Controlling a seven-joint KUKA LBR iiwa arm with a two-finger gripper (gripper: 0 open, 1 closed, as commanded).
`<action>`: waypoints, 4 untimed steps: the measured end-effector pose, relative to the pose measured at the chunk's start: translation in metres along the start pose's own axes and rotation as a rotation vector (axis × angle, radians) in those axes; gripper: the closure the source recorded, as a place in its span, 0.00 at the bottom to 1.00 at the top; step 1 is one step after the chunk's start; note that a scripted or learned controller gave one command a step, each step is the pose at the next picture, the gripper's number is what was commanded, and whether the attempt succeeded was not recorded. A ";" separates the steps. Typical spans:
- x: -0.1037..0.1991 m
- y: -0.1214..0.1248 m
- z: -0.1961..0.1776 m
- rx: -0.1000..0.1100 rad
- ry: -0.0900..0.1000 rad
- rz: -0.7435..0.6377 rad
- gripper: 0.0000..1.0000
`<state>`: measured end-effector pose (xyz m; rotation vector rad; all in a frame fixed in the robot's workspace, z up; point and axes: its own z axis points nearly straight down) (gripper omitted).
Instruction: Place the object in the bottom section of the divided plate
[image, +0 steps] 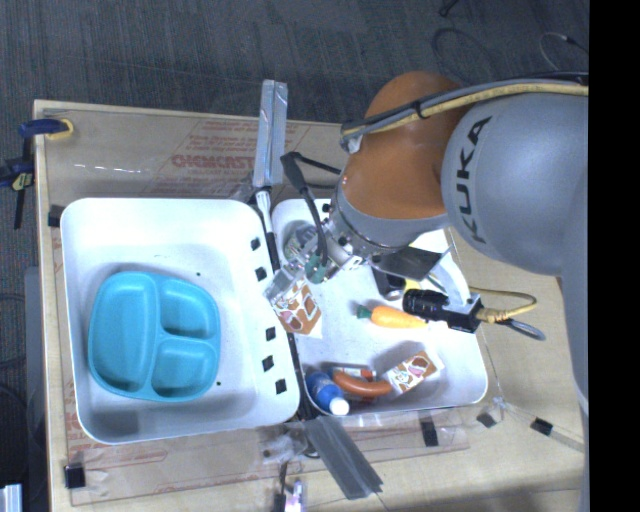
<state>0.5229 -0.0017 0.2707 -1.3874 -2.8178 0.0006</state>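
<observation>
A blue divided plate (108, 335) with three sections lies in the left bin (150, 230), towards its front left. My gripper (300, 275) hangs over the rim between the two bins, well to the right of the plate. A small brown and white carton (298, 308) sits right under the fingertips, its top between them, and it overlaps the bins' shared rim. The gripper is shut on this carton.
In the right bin (470, 385) lie an orange carrot (395, 317), a red sausage (360, 383), a blue bottle with a white cap (325, 392) and a second small carton (412, 372). The arm's bulk covers the back of that bin.
</observation>
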 end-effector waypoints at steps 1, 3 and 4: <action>0.030 0.054 0.076 0.004 0.001 -0.087 1.00; 0.129 0.151 0.064 0.001 0.000 -0.147 1.00; 0.129 0.151 0.063 0.001 0.000 -0.147 0.00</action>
